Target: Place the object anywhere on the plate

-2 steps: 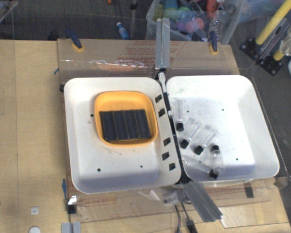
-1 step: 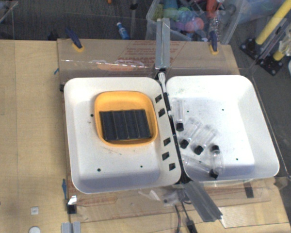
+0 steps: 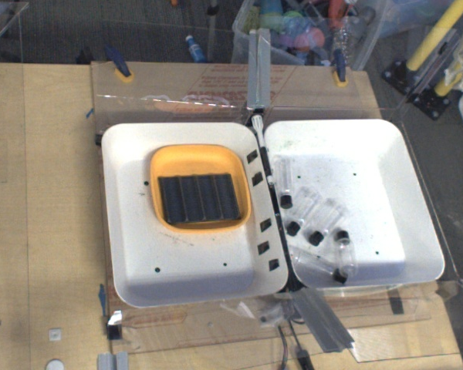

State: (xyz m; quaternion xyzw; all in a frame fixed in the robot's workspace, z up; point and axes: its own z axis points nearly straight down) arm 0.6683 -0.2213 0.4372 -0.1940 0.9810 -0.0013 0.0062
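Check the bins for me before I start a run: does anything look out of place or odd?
Nothing looks damaged or spilled. A dark ridged slab already lies flat on the orange plate in the left bin. Clear pieces with black caps lie scattered against the right bin's near-left corner.

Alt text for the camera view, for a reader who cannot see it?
A dark ridged slab lies on an orange plate in the left white bin. The right bin holds several clear, black-capped pieces near its left side.
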